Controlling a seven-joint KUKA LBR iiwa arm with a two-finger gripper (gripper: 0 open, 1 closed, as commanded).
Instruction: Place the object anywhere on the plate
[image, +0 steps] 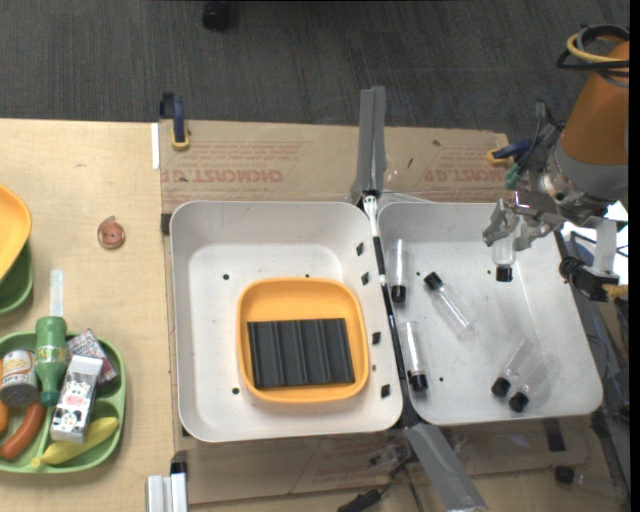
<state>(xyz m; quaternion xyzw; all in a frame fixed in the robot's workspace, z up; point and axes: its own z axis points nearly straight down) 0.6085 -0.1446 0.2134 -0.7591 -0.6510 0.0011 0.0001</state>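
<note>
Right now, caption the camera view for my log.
Hand holds a tube above the right bin; orange plate waits left.

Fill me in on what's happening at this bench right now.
The grey arm's tool hangs over the right bin with a clear black-capped vial upright between its fingers. More vials lie loose in that bin. The orange plate sits in the left bin, carrying a dark ribbed block. The vial has not reached the plate.

Around the plate (303, 296) the left bin's floor (205, 330) lies bare on every side. A black ridged block (301, 352) covers the plate's middle. Right of the plate, past the bin walls (375, 290), clear tubes (446, 303) lie scattered.
</note>
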